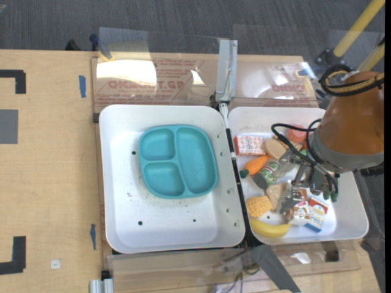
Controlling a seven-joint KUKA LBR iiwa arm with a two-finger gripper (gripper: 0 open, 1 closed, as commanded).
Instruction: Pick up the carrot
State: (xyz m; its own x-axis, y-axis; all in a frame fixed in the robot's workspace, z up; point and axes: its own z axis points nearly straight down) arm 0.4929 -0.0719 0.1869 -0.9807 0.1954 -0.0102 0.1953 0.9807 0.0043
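The carrot, orange with a green top end, lies in the right bin near its left wall, just below a red-and-white box. My gripper hangs low over the middle of that bin, a short way right of and below the carrot, above a cluster of toy foods. The carrot lies on the bin floor, apart from the gripper. The grey arm with its orange band covers the bin's right part.
Around the carrot lie a green item, a corn cob, a banana, a tan bread piece and a small carton. The left bin holds a teal divided plate.
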